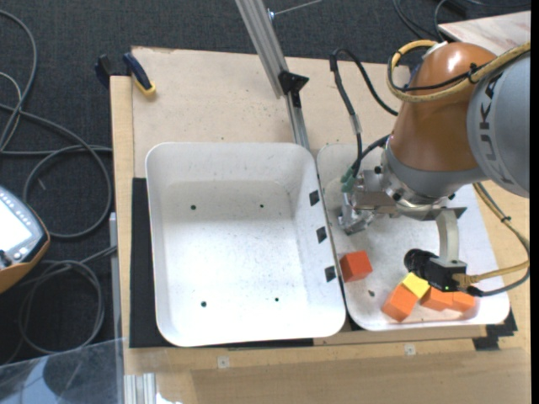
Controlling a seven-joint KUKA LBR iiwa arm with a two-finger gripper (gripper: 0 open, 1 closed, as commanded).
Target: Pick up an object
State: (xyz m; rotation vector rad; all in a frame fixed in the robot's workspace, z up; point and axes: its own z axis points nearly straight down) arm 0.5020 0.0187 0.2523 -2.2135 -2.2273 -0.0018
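Fingers first: whether they are open or closed cannot be told as the gripper [352,217] hangs low in the right bin [488,251], just above the orange block [356,265]. Approach step, it seems; next, drop squarely onto the block and clamp.

Three small blocks lie in the right-hand white bin [484,251], all toward its near edge. An orange-red cube [356,265] sits alone close to the bin's left wall, resting flat. Further right, a yellow block [414,286] rests on top of an orange block [398,305], the pair tilted. Just beside them, touching, a flatter orange block [448,300] lies along the bin's near rim, partly hidden by a black part.
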